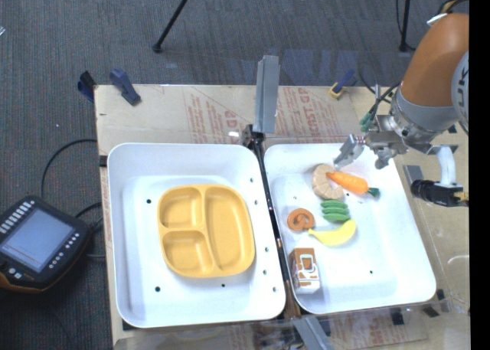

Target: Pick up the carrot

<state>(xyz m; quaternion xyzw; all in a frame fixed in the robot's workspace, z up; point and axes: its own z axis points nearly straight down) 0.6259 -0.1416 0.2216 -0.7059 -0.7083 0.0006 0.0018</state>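
The smooth orange carrot (347,181), tapered with a green stub at its right end, lies across a pale round disc (325,179) in the right bin (398,264), beside a ridged green pod (334,210), a yellow banana (335,234) and a printed carton (305,269). Above it hangs the gripper (366,153), fingers spread wide, nothing between them. The glossy yellow three-compartment tray (206,230) sits in the left bin (130,188), on brown cardboard (191,115) with red lettering too small to read, over grey carpet.

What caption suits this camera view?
Two-finger gripper, open, above the right white bin, near the orange carrot; yellow divided plate in the left bin.
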